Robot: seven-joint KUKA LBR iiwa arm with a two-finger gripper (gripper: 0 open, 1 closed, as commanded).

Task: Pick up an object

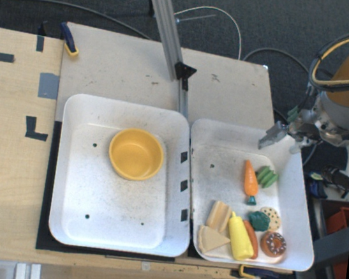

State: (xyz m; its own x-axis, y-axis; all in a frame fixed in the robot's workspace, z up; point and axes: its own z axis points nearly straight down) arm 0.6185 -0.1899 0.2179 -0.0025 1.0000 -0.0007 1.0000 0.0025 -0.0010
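Your arm point(345, 69) is reaching in from the right, and its gripper point(276, 138) is hanging over the upper right corner of the right bin point(224, 149). You cannot tell whether it is open or closed at this angle; nothing is showing between its tips.

The things to pick are all lying in that right bin, below the gripper and apart from it. An orange carrot point(250, 180) is sitting nearest, with a green vegetable point(266, 176) just beside it on the right. Lower down, a yellow bottle point(241, 237) is lying near the bottom rim, touching a tan wedge point(213, 240) on its left, with a tan block point(219, 215) just above the wedge. A red sausage point(252, 237) is resting against the bottle's right side. A dark green piece point(258, 219), a speckled cookie point(271, 215) and a brown donut point(273, 244) are clustering near the bin's lower right corner.

In the left bin point(79, 174), a yellow bowl point(136, 154) is standing upright in the upper middle. A grey metal bar point(167, 28) is slanting down from the top to the gap between the bins.
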